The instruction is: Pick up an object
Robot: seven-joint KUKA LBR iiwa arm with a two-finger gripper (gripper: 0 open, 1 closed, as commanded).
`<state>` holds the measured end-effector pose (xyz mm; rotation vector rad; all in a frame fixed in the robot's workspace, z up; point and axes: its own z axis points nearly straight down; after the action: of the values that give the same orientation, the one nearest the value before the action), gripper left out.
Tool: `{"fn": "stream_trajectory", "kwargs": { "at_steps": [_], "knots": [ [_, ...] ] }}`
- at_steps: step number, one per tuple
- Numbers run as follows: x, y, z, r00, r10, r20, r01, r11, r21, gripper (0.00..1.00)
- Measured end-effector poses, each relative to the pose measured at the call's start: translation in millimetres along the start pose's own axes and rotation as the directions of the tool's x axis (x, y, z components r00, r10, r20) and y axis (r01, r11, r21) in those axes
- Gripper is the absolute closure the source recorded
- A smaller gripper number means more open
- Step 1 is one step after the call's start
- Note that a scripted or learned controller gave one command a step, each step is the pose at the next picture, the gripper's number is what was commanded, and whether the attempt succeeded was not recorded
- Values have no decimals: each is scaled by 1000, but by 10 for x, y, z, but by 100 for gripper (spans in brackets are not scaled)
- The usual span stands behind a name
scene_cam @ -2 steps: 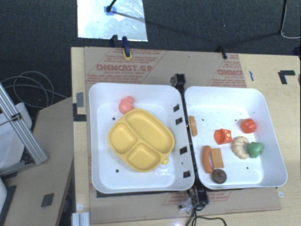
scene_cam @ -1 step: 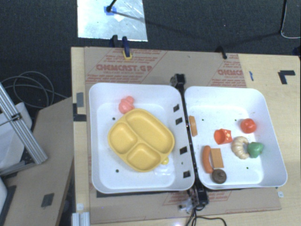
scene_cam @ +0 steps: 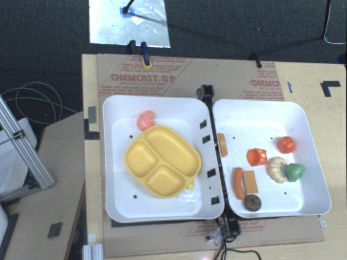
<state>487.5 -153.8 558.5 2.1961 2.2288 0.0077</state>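
Eight small items in right bin (scene_cam: 260,123), two in left bin (scene_cam: 120,202). Grip state: can't tell.

Right bin, nearer the arm's entry side, so likely the better bet:
- red round piece (scene_cam: 286,144) toward far-right, standing apart from neighbours. Prob. easiest pick, open on all sides, no long axis to match.
- orange-red chunk (scene_cam: 257,156) mid-bin, also apart.
- cream curled piece (scene_cam: 277,169) touching green piece (scene_cam: 294,171) on its right. Awkward pair, risk of nudging one while closing on the other.
- orange sausage-shaped piece (scene_cam: 238,182) w/ long axis running near-to-far, pressed against tan block (scene_cam: 250,181) on its right. Would need closing across the short axis, but block in the way on one side.
- brown round piece (scene_cam: 252,202) just below those, near front wall.
- thin orange stick (scene_cam: 222,144) lying along the left wall, long axis near-to-far. Hardly any room on wall side.

Left bin:
- yellow divided plate (scene_cam: 162,160) w/ three compartments, tilted in view, taking up most of the floor. Too wide for a plain pinch, rim grab only.
- pink piece (scene_cam: 145,120) just beyond its far edge, touching or nearly so.

Bench: brown cardboard sheet (scene_cam: 162,75) under both bins, black clips along the divider.
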Motion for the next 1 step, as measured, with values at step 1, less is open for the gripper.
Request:
{"fn": "stream_trajectory", "kwargs": {
  "at_steps": [1],
  "knots": [
    [-7,5,-119,1000,-3,2,3,1000,-5,100]
  ]
}}
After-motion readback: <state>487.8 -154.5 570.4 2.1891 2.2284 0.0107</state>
